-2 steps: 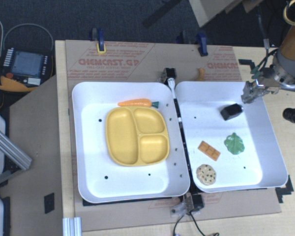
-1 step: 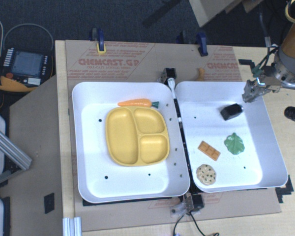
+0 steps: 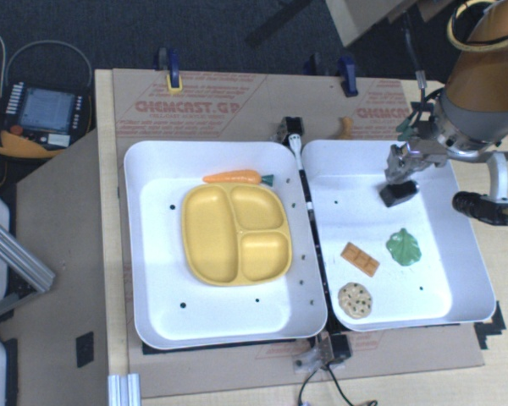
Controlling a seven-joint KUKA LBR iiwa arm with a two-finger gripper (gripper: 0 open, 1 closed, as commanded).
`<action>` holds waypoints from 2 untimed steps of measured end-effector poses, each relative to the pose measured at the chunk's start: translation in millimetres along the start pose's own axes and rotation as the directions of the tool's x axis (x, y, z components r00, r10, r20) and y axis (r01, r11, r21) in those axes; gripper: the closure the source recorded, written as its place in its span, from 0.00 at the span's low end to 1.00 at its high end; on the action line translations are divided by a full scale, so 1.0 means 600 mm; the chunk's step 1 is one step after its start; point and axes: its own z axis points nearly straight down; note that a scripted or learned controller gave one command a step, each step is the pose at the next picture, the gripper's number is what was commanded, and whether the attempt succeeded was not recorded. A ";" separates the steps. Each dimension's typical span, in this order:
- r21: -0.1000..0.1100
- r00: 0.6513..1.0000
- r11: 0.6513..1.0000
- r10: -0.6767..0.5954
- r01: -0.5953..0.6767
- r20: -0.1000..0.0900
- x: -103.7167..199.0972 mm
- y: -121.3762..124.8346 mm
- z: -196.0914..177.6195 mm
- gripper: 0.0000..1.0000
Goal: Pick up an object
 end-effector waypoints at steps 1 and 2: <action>0.000 1.000 1.000 0.000 0.000 0.000 0.092 -0.004 0.017 1.00; -0.004 1.000 1.000 0.001 -0.001 0.002 0.173 -0.007 -0.002 1.00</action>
